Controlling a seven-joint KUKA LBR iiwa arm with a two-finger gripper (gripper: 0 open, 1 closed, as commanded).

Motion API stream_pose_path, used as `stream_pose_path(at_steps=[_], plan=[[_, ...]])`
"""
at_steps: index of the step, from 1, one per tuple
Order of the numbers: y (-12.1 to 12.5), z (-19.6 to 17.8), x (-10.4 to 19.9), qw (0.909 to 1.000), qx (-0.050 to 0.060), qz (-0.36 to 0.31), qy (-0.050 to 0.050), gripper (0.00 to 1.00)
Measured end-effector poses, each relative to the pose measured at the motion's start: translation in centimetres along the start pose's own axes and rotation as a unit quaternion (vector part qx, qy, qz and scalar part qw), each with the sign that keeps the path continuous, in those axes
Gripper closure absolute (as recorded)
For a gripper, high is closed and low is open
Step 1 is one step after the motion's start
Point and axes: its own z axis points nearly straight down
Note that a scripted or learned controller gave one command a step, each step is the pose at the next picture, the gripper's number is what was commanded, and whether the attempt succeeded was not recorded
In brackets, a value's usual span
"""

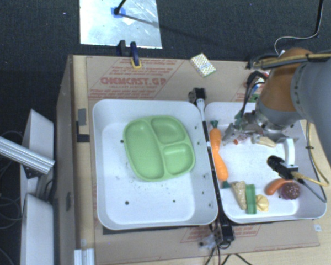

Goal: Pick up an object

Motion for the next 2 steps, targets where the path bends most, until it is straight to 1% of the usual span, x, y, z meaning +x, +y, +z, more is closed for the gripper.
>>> stream_pose_path(at_steps=[1, 2], plan=[[6.8, 2.7, -2.0, 1.0000, -0.004, 0.004, 0.001, 0.00], [7.0, 1.4, -2.1, 1.0000, -0.007, 0.002, -0.002, 1.00]])
